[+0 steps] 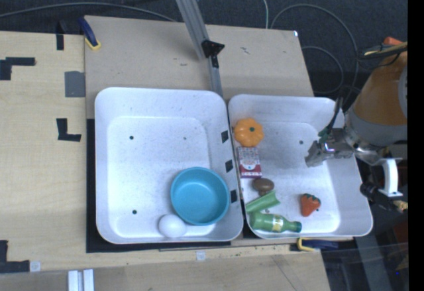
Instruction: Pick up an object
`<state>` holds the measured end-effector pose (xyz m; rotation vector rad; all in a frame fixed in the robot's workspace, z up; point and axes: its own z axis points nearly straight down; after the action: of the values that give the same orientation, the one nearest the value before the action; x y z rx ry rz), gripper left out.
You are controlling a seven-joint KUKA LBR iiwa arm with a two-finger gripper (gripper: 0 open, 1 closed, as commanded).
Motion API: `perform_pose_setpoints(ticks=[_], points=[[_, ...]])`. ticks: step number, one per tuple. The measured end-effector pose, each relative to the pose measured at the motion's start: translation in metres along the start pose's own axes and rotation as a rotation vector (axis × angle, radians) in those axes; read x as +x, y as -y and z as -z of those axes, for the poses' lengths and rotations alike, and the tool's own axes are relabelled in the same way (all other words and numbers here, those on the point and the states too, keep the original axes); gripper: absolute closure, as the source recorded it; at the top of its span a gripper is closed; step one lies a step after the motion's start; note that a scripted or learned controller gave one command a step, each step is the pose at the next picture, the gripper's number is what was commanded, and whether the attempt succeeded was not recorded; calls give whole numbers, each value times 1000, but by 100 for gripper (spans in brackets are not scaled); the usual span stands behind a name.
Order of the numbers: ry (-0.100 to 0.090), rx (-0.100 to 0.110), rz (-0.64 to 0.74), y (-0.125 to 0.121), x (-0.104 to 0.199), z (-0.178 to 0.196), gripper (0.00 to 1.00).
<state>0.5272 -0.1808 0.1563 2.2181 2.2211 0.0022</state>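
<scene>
Dark carpet surrounds a pale wooden bench (40, 170) that carries two shallow white bins side by side. In the left bin (119, 107) a blue bowl (199, 195) sits toward 5 o'clock, with a white ball (171, 224) touching its rim at the bowl's 7 o'clock.

All the objects in the right bin (351, 217) sit along its left side or toward its bottom edge. An orange pumpkin (248, 131) lies at about 10 o'clock, a small red-and-white carton (250, 162) just below it, then a brown oval object (264, 185), a green cylinder (263, 203) and a green bottle (275, 223) lying on its side at 7 o'clock. A strawberry (309, 203) rests alone toward 5 o'clock.

From 3 o'clock, the gripper (322, 151) reaches over the right bin's bare floor (well apart from every object); whether its fingers are spread or closed cannot be told, and nothing visible sits between them. A metal pole (189, 8) slants across the bench from 12 o'clock.
</scene>
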Motion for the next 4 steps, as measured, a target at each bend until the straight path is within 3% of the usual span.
perform_pose_setpoints(ticks=[2, 4], points=[[1, -2, 1, -1, 0, 116, 100], [-2, 4, 5, -27, 104, 110, 100]])
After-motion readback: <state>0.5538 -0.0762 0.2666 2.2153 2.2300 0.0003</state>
